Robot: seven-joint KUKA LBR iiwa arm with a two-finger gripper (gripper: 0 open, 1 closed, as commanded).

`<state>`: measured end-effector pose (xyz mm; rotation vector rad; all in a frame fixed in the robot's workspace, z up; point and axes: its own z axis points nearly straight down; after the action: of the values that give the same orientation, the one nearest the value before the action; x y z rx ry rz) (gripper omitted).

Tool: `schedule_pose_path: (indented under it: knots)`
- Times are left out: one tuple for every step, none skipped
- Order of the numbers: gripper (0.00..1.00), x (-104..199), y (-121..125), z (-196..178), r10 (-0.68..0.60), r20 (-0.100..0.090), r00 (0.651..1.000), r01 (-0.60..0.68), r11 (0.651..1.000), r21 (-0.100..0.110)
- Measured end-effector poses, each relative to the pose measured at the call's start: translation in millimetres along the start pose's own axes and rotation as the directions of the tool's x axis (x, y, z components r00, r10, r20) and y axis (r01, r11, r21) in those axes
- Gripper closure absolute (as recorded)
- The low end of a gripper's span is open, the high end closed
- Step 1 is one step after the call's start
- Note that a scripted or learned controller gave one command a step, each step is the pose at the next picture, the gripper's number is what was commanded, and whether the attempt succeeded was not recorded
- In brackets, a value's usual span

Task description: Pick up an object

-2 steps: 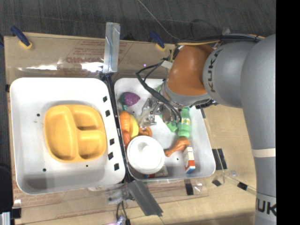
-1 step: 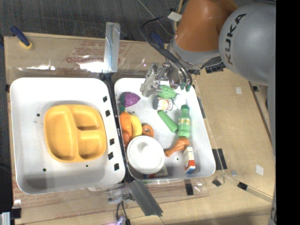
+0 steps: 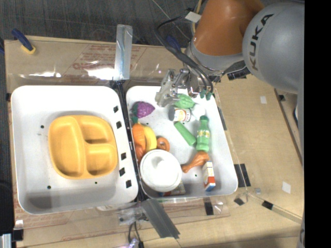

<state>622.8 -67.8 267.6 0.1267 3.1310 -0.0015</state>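
Observation:
My gripper [image 3: 173, 89] hangs low over the far end of the right bin [image 3: 225, 138], under the grey arm with its orange band [image 3: 222, 19]. Just below it lie a small green leafy piece [image 3: 184, 101] and a small can [image 3: 181, 114]; I cannot tell whether the gripper touches them. A purple item [image 3: 144, 109] sits to its left. Further down the bin are a green cucumber [image 3: 184, 133], a green bottle [image 3: 202, 133], orange and yellow fruit [image 3: 140, 137], a white bowl [image 3: 160, 169], a drumstick [image 3: 195, 161] and a small carton [image 3: 209, 175].
The left bin [image 3: 26, 112] holds a yellow divided plate [image 3: 83, 144]. A grey taped strip [image 3: 123, 50] stands behind the wall between the bins. Cables [image 3: 170, 30] trail behind the right bin, near the arm.

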Motion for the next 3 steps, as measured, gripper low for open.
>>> schedule_pose_path:
  knots:
    - [1.0, -1.1, 1.7, -11.0, -0.007, 0.003, 1.0, 0.007, 1.0, 0.001]
    - [1.0, 101.8, -12.4, -17.2, 0.239, -0.007, 0.971, -0.239, 0.971, 0.002]
    - [1.0, 71.7, -20.4, 79.0, 0.19, -0.015, 0.982, -0.19, 0.982, 0.002]
